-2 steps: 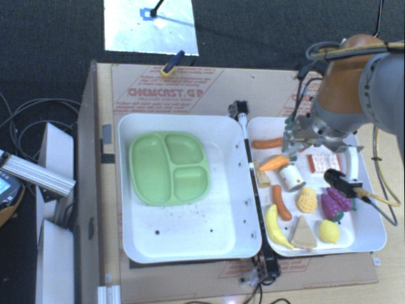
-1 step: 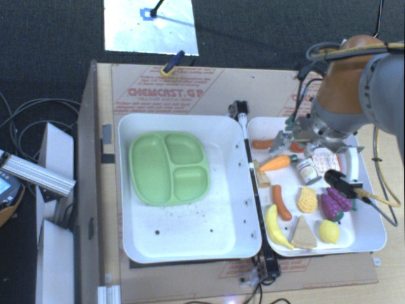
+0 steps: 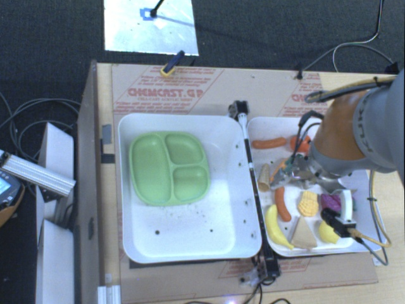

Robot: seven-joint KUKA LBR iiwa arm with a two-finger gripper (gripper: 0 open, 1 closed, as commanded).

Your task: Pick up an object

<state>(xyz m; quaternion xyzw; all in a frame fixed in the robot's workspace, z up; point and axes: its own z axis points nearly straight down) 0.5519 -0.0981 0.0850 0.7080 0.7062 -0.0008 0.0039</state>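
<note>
1 arm low over the right bin (image 3: 364,176), picking not yet done.
I judge this the reach step: my gripper (image 3: 296,166) hangs among the toy food, near the cone (image 3: 264,174) and sausage (image 3: 269,143); I cannot tell its state. Next I need a clear drop onto 1 item, perhaps the corn (image 3: 308,203).

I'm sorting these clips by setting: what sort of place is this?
Probably a robotics lab bench, not a kitchen: a grey arm with an orange band works over two shallow white bins on a board, one holding plastic toy food, the other a green divided plate.
</note>
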